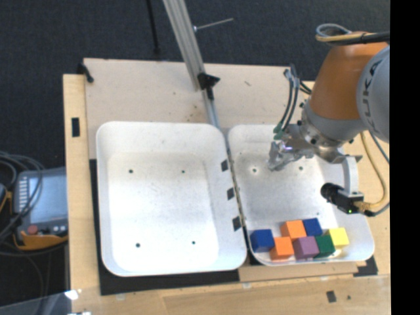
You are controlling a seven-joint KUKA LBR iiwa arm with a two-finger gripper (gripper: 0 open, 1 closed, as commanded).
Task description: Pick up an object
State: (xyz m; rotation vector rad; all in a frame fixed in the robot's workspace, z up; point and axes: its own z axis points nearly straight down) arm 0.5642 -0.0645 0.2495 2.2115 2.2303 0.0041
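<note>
Two shallow white bins sat side by side on the wooden counter (151,84), the left bin (111,143) and the right bin (262,140) touching along their inner edges. All the small blocks lay in the right bin, bunched at its near end. A blue block (262,239) sat at the left of the cluster, slightly apart from the rest. Next to it came an orange block (283,247), then a purple block (305,247), a green block (325,244) and a yellow block (338,236), packed close in a curved row along the bin's near wall. Behind that row sat a second orange block (294,228) and a second blue block (312,226), just beside each other.

The grey arm with its orange band (344,77) reached in from the right, over the far half of the right bin. Its pincer (281,157) hung above the bin's floor near the far wall, well apart from the cluster of blocks. Nothing showed between its tips, and whether they stood wide or narrow I could not tell, since they were small and blurred against the white floor. A black part (338,195) on a white bracket hung below the wrist, above the bin's right side. A slanted metal rail (187,38) ran from the top of the view down to the gap between the bins.
</note>
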